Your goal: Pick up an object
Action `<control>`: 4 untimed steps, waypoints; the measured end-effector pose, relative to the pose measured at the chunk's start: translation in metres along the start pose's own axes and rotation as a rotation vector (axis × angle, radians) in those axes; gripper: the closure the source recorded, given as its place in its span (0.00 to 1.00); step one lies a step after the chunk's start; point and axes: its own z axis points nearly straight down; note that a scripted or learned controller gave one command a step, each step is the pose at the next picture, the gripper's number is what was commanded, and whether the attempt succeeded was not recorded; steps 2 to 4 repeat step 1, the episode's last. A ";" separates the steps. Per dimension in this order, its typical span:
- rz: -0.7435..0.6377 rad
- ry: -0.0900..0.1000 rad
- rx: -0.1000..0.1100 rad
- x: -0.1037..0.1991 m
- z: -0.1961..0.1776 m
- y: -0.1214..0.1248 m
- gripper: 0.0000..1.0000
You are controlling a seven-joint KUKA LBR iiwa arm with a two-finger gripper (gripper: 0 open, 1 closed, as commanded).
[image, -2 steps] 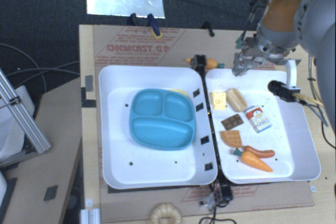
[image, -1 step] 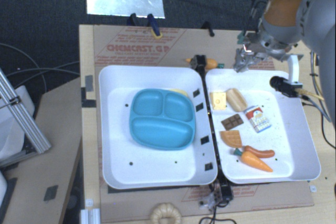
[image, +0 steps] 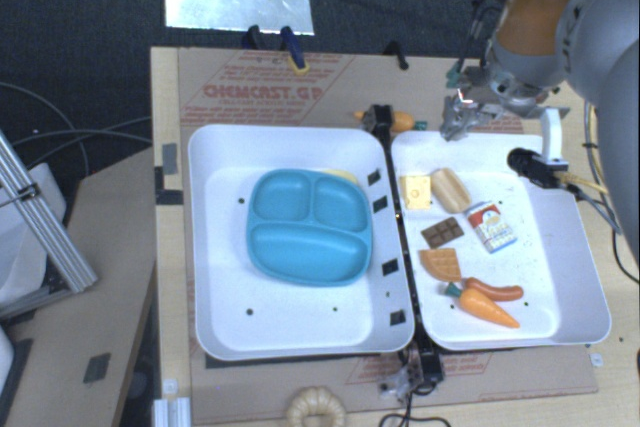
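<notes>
The arm comes in from the upper right of the frame, and its claw [image: 462,120] hangs over the far rim of the right bin [image: 575,255], above the top edge and not yet down among the things. How far the claw is open cannot be told from this angle, and nothing shows in its grip.

The things to choose from lie in the left part of the right bin: a yellow block [image: 415,191] and a bread roll [image: 450,189] nearest the claw, then a brown chocolate square [image: 441,233], a small red and white box [image: 492,226], an orange chip [image: 441,264] and a toy carrot [image: 487,303] toward the lower edge. The left bin [image: 225,245] carries a blue divided plate [image: 308,225].

This looks like the approach step, before any pick. The next move calls for settling on one item, likely the roll or block close below, centring over it and lowering straight without nudging its neighbours
</notes>
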 end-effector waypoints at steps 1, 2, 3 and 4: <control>0.000 0.000 -0.001 0.007 0.002 -0.003 1.00; 0.000 0.000 -0.001 0.007 0.002 -0.003 1.00; 0.000 0.000 -0.001 0.007 0.002 -0.003 1.00; 0.000 0.000 -0.001 0.007 0.002 -0.003 1.00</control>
